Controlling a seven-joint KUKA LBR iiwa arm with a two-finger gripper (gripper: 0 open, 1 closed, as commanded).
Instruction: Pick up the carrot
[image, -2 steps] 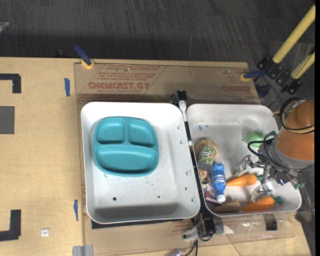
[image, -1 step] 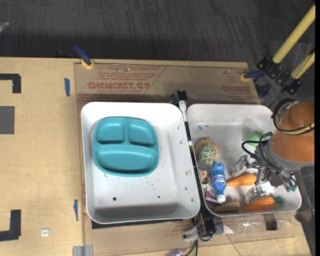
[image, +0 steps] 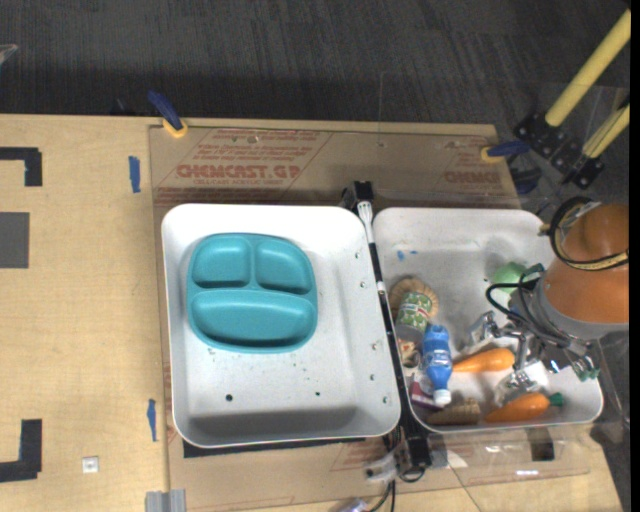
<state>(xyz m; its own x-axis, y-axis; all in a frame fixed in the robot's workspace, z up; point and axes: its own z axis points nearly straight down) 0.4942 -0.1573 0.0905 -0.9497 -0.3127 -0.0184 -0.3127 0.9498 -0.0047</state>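
Camera view, gripper (image: 512, 362) low in right bin (image: 450, 235), finger state hard to tell, carrot (image: 483, 363) touching it, second carrot (image: 520, 407) below, blue bottle (image: 437, 364) beside, teal plate (image: 252, 291) in left bin (image: 340, 400)

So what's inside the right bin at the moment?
The right bin holds two carrots, a blue bottle, a round jar and something green. The tool and arm cover whatever lies under them.

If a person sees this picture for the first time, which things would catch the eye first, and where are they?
First comes the teal divided plate, alone in the left bin. Next, the crowded right bin: a blue bottle lies beside two orange carrots. The arm's tool hangs between those carrots.
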